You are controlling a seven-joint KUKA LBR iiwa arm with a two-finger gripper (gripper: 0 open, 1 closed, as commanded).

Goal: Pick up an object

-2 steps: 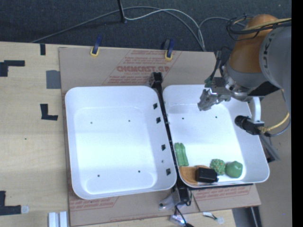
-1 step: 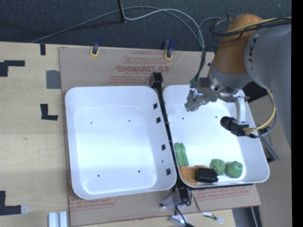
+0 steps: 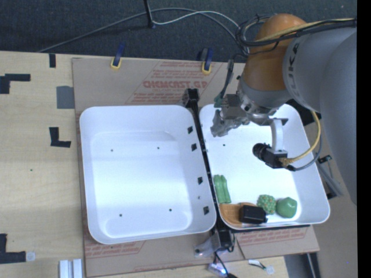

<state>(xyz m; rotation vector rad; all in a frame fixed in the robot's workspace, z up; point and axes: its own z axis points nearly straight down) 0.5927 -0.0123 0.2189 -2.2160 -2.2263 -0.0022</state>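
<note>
Camera view: gripper (image 3: 222, 126) over the right bin's (image 3: 307, 155) far left corner — finger spread impossible to tell, nothing visibly held — best brought toward the near-edge cluster, green stick (image 3: 221, 188) standing clearest.

Worktop (image 3: 35, 172) is light wood w/ black tape marks along its left side, plus a grey patch (image 3: 65, 96) near the back-left. A brown cardboard sheet (image 3: 156, 83) w/ red lettering lies across the middle, held at the back edge by two blue-and-yellow clamps (image 3: 117, 58). Beyond the back edge, dark grey carpet floor (image 3: 69, 13) w/ a black cable and a pale cable (image 3: 191, 15) trailing over it. Lighting even, soft, no hard shadows.
</note>
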